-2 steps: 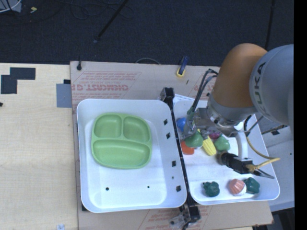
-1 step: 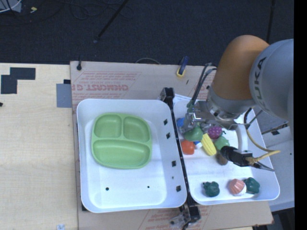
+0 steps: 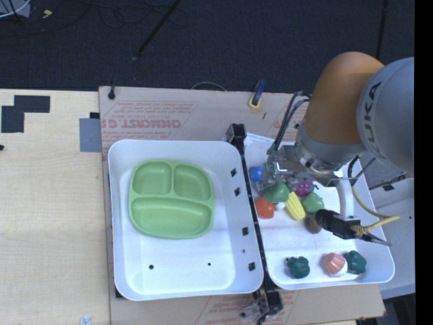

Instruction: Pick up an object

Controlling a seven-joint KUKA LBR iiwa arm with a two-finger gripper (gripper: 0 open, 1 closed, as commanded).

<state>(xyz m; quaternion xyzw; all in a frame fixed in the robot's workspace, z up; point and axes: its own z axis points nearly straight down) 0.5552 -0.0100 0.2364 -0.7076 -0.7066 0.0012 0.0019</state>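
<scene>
While I hang low over the toy pile [image 3: 289,196] in the right bin [image 3: 379,266], right of frame centre, nothing is lifted yet. Whether my gripper [image 3: 292,175] is open or closed, I cannot tell. The whole pick remains.

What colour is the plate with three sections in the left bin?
Light green; the divided plate shows clearly in the camera view.

Toy cluster [image 3: 287,198] crowded beneath the arm [image 3: 352,110]; bare bin floor [image 3: 304,239] between it and front-edge toys [image 3: 328,265].
</scene>
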